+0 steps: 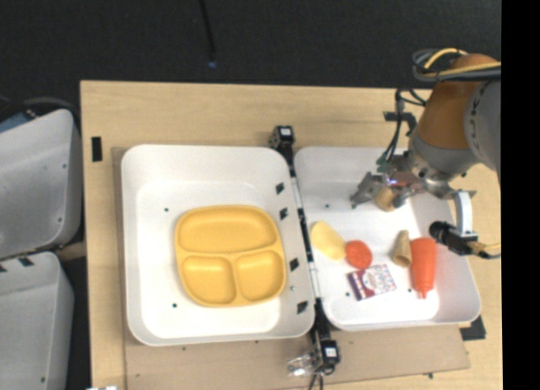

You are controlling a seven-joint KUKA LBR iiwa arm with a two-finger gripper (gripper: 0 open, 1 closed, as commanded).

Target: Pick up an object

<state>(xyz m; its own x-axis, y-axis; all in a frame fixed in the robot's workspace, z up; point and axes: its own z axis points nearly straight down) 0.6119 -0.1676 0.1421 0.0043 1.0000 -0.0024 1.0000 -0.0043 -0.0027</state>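
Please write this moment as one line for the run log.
arm: over right bin | gripper: low at far side | left bin: yellow tray | lift: not yet

Grey arm [456, 122] extended from right, orange band uppermost. End effector [380, 192] lowered near right bin's far edge, pointed left.

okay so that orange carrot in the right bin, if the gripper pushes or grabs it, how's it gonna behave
The carrot tapers from a thick top to a narrow tip, so a sideways push would probably make it roll in a curve. Its smooth, shiny skin suggests stiff plastic, likely light and somewhat slippery between fingers. It lies against a tan cone-shaped piece, which a push might shove too.
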